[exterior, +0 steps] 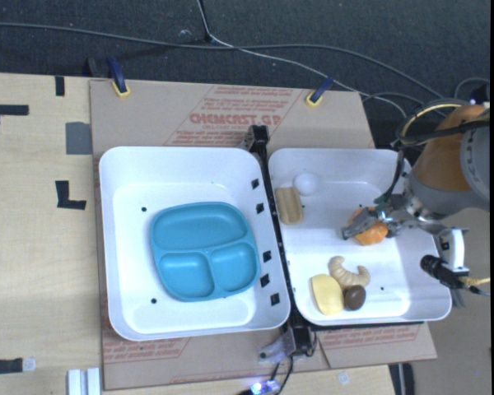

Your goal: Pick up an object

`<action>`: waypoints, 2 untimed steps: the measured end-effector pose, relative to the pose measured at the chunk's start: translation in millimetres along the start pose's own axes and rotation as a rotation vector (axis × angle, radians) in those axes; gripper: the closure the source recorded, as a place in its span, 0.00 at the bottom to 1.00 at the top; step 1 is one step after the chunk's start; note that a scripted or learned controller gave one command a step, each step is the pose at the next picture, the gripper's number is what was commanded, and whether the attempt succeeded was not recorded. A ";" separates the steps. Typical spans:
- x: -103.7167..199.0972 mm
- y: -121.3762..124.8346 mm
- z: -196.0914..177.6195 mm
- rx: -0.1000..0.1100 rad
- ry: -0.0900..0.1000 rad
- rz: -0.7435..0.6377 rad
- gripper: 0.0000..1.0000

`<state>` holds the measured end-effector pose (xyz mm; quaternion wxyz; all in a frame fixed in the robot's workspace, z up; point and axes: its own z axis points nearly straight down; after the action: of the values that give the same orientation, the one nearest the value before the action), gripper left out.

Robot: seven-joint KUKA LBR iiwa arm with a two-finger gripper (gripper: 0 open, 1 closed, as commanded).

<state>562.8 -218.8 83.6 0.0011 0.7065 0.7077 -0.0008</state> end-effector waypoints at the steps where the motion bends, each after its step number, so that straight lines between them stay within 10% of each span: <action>1: -0.8 1.2 -13.5 -0.004 -0.003 0.000 1.00; 2: 7.7 -3.3 -62.5 -0.002 0.002 0.000 1.00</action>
<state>559.5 -211.0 146.1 0.0009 0.7065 0.7077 0.0005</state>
